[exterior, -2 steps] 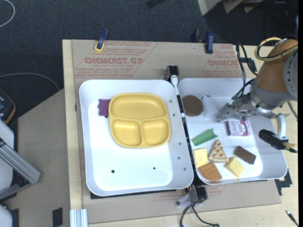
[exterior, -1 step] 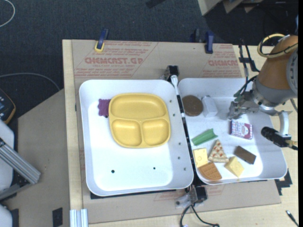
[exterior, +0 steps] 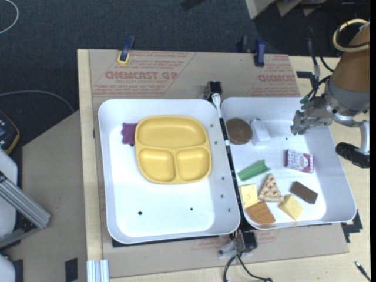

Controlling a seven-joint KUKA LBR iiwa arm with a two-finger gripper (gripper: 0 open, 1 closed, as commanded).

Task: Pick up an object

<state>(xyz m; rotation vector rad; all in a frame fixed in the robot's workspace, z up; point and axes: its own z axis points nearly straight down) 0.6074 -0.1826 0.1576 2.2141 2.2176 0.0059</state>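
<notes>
Gripper [exterior: 301, 124], grip state unclear, over right bin [exterior: 335, 213], pink packet [exterior: 298, 161] just below it.

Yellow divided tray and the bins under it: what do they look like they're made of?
The yellow tray looks like moulded plastic with a smooth, slightly satin finish: uniform colour, rounded compartment edges, soft highlights. The left bin and right bin look like thin white formed plastic, glossy, with rounded corners and raised rims. It could also be coated metal; the view leaves that open.
</notes>
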